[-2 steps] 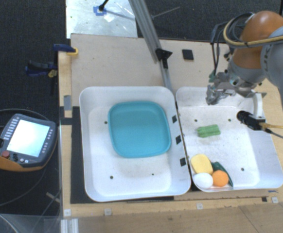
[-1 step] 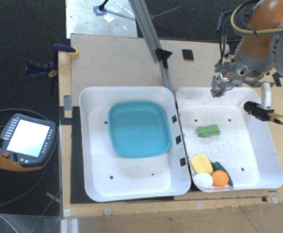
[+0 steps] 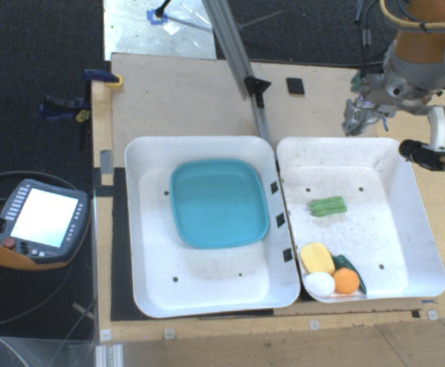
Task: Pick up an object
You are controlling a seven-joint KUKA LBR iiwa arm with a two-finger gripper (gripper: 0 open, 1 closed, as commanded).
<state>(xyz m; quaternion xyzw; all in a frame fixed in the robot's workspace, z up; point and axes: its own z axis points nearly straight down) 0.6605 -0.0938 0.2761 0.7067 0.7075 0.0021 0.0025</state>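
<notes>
Two shallow white bins sat side by side on the bench. The left bin (image 3: 150, 281) held a square teal plastic plate (image 3: 219, 203). The right bin (image 3: 425, 228) held a small green pod-shaped toy vegetable (image 3: 327, 206) near its middle, alone and well apart from a cluster in the near-left corner: yellow piece (image 3: 316, 258), white egg-like piece (image 3: 319, 284), orange ball (image 3: 346, 280).

The gripper (image 3: 358, 118) hung above the right bin's far rim, nothing seen in it; its opening couldn't be made out.

Green piece judged light, stiff, smooth plastic, perhaps slippery. Long axis ran left to right, slightly tilted. Best taken across its narrow middle.
</notes>
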